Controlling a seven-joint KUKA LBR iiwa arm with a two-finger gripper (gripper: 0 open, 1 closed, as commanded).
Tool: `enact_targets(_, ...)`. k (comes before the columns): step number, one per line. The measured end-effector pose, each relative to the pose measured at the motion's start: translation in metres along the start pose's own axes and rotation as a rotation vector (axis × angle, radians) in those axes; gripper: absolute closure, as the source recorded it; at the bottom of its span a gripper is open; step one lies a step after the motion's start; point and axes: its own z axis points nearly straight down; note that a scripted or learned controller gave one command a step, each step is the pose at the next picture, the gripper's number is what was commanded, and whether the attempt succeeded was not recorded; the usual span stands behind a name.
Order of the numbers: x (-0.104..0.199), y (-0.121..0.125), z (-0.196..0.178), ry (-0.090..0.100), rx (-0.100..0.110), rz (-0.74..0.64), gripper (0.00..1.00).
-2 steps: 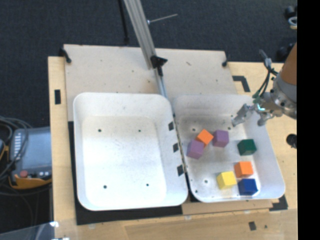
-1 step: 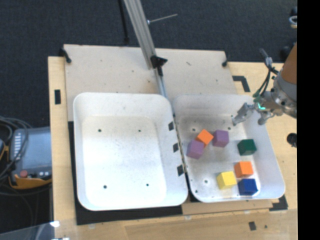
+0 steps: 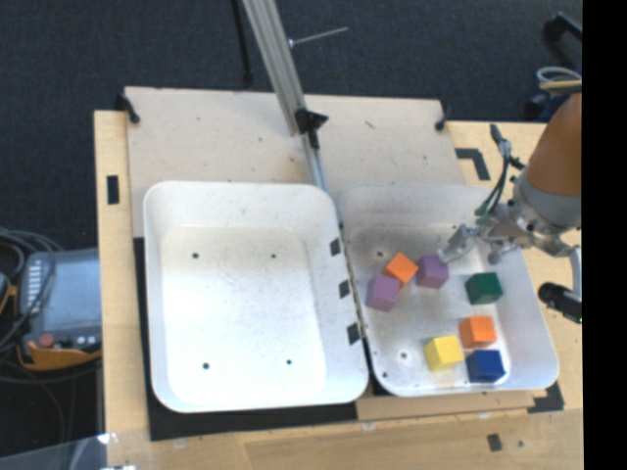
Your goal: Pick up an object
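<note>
Several small blocks lie in the right bin (image 3: 411, 209): an orange block (image 3: 402, 266), a purple block (image 3: 432, 272) and a second purple block (image 3: 384, 290) grouped near the middle, a green block (image 3: 483, 287), another orange block (image 3: 477, 331), a yellow block (image 3: 443, 352) and a blue block (image 3: 485, 365). My gripper (image 3: 478, 247) hangs over the right bin's far right part, just above and between the purple and green blocks. It is open, with its fingers (image 3: 457, 244) spread and nothing between them.
The left bin (image 3: 245, 199) sits beside the right one. A slanted metal rail (image 3: 274, 52) runs from the top down to the gap between the bins. A grey device (image 3: 59, 302) with cables lies off the bench at the left.
</note>
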Motion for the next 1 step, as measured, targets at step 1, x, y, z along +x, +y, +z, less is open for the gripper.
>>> enact_targets(1, -0.0067, 0.0108, 0.0480, 0.005, -0.012, 0.001, 0.00)
